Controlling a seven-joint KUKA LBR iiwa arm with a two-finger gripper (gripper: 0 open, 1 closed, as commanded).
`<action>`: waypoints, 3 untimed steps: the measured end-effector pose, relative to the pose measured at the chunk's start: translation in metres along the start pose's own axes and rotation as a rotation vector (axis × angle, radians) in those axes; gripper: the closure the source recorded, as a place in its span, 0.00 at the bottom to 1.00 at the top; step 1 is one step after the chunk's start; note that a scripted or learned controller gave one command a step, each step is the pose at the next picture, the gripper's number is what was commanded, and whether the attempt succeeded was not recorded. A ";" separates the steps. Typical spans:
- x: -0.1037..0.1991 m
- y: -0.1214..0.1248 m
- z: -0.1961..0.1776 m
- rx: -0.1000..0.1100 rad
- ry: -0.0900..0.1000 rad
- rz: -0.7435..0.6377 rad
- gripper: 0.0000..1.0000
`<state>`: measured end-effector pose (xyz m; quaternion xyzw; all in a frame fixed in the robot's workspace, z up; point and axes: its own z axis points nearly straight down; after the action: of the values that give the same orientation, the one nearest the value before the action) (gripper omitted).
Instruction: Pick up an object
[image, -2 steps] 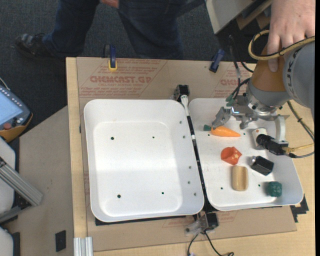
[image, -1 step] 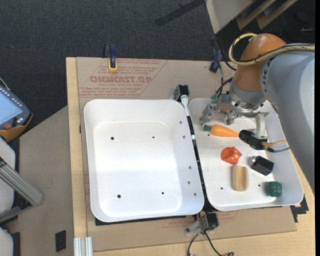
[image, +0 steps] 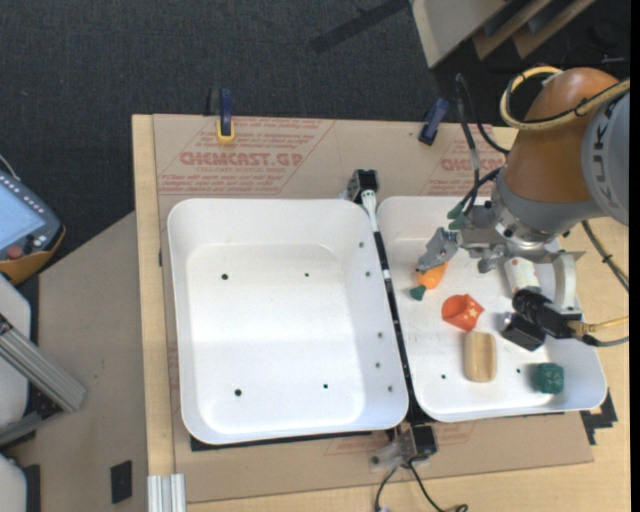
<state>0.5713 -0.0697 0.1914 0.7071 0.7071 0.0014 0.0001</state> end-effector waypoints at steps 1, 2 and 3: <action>-0.031 -0.097 -0.008 0.010 0.000 0.007 0.00; -0.035 -0.091 0.108 -0.005 -0.006 0.000 0.00; -0.042 -0.058 0.104 -0.005 -0.005 0.000 0.00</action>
<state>0.5133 -0.1115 0.0871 0.7071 0.7071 0.0014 0.0039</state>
